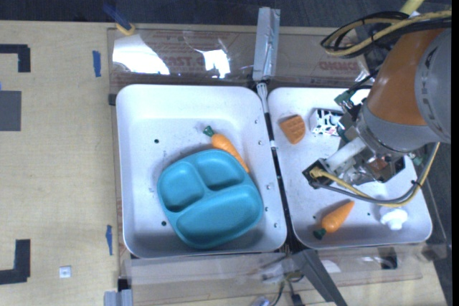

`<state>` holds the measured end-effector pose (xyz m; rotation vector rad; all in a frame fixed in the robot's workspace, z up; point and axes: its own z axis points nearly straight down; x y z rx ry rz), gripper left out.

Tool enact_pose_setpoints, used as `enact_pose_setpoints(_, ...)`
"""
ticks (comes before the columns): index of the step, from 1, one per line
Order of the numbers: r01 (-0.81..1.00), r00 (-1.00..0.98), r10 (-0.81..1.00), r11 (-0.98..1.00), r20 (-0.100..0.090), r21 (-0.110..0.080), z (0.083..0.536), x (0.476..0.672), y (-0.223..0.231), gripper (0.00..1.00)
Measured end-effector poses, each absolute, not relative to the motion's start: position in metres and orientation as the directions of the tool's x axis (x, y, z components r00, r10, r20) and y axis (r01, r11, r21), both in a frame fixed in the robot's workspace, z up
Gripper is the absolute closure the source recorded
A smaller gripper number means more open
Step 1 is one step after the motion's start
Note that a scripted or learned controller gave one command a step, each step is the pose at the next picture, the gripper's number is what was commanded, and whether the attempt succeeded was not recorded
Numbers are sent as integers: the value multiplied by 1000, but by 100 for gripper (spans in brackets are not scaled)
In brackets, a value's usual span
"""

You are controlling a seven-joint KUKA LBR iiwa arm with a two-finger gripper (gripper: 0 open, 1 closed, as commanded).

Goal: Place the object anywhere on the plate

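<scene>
The pale wooden surface (50, 154) carries two white bins side by side in the middle of the frame. In the left bin (136, 118) a blue divided plate (209, 201) sits toward the lower half, and a carrot with a green tip (228, 145) lies at a slant just off the plate's upper right rim, touching or nearly touching it. In the right bin (301, 204) a second carrot (336, 216) lies near the lower edge, with its green end pointing to the lower left. An orange wedge (292, 128) rests in that bin's upper left part, with a small black-and-white patterned item (328, 122) just to its right. A small white lump (393, 218) lies in the bin's lower right corner. The grey and orange arm (409, 89) reaches in from the right of the frame. Its gripper (369, 167) hangs over the right bin, above and to the right of the second carrot. Whether the gripper is spread or pressed together cannot be told from this angle, and nothing is seen held in it.
</scene>
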<state>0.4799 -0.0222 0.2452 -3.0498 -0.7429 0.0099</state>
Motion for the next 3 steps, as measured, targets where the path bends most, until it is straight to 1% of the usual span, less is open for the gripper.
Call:
enact_pose_setpoints(1, 772, 636, 772, -636, -4, -7, 207, 479, -20, 100)
enact_pose_setpoints(2, 896, 444, 896, -444, -1, -1, 250, 481, 21, 100)
enact_pose_setpoints(3, 996, 86, 996, -86, 0, -6, 246, 480, -14, 100)
